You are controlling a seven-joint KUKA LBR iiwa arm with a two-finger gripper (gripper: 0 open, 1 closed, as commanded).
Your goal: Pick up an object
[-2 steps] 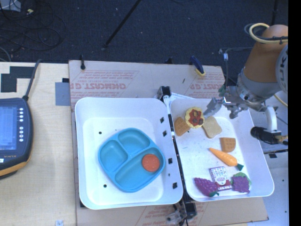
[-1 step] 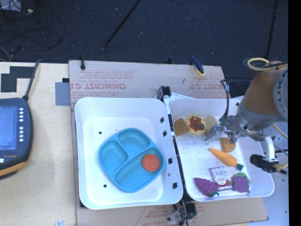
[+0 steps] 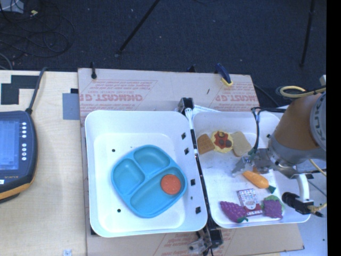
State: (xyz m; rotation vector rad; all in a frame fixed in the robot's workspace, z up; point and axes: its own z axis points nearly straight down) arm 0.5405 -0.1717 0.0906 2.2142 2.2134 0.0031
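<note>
**Arm down in the right bin, closing in on the carrot**

The arm (image 3: 301, 129) hangs low over the right bin (image 3: 213, 217), with the blue tray (image 3: 139, 177) in the left. This looks like the approach step. The gripper (image 3: 250, 164) sits just above the orange carrot (image 3: 256, 180); whether it's spread or closed, I cannot tell. Next: settle squarely around the carrot.

Two white bins are present: the left bin (image 3: 101, 137) and the right bin (image 3: 213, 196). The left bin contains one blue divided tray (image 3: 136, 177) carrying one orange-red disc (image 3: 171, 184). The right bin contains one carrot (image 3: 256, 180), two purple grape bunches (image 3: 233, 210) (image 3: 272, 206), one small printed card (image 3: 248, 197), and one pizza-like piece (image 3: 222, 141) flanked by two tan slices (image 3: 204, 143) (image 3: 241, 143).
</note>
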